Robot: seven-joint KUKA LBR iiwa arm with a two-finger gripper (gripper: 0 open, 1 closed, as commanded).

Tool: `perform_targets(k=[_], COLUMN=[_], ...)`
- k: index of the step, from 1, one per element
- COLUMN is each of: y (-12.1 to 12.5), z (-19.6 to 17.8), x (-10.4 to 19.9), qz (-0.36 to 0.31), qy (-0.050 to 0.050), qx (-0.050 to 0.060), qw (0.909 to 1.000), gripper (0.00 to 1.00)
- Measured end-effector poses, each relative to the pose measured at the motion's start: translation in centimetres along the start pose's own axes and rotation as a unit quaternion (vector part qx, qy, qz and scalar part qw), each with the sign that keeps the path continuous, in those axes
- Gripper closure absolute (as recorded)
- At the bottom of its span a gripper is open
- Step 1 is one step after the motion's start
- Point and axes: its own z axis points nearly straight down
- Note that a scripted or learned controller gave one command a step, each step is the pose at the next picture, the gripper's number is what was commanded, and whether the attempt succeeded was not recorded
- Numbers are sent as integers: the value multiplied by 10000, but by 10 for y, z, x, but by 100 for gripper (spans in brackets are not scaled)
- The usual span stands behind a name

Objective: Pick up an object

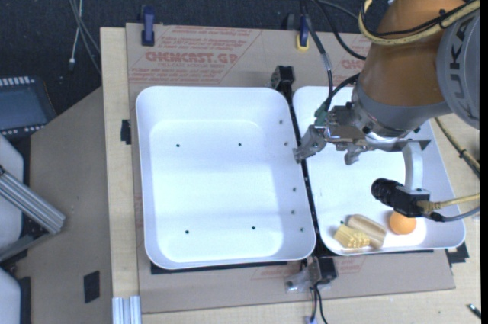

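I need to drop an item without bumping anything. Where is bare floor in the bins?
The left bin has bare floor from wall to wall. The right bin is crowded: the hand hangs above it, and the corn cob and orange ball lie at its near edge.

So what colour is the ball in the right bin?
Orange; the ball shows best in the camera view, near the front.

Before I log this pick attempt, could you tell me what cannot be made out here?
- Pincer, camera view: the arm's grey and orange wrist overhangs it, so its state is unclear.
- Right bin: its far half is hidden under the arm.
- Orange ball: partly covered by a black fitting.
- Yellow corn-like item: too small to identify.
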Motion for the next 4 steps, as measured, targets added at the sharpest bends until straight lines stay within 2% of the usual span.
perform_targets(k=[1, 2, 3, 4], y=[61, -7, 63, 121], z=[-60, 12, 86, -5], x=[7, 6, -17, 56], qz=[-6, -1, 7, -31], qy=[5, 0, -3, 16], qx=[-47, 13, 7, -57], qw=[10000, 10000, 10000, 10000], gripper=[0, 0, 0, 0])
